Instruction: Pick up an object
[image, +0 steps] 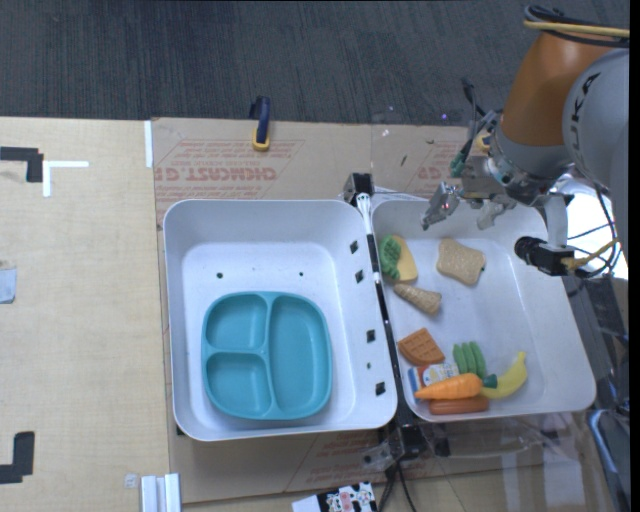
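1 bread slice (460, 261) lies just below the gripper (462, 205)

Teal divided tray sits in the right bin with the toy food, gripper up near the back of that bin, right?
Not quite. The camera view shows the teal divided tray alone in the left bin. The toy food, such as the bread slice and carrot, lies in the right bin, with the gripper near its back.
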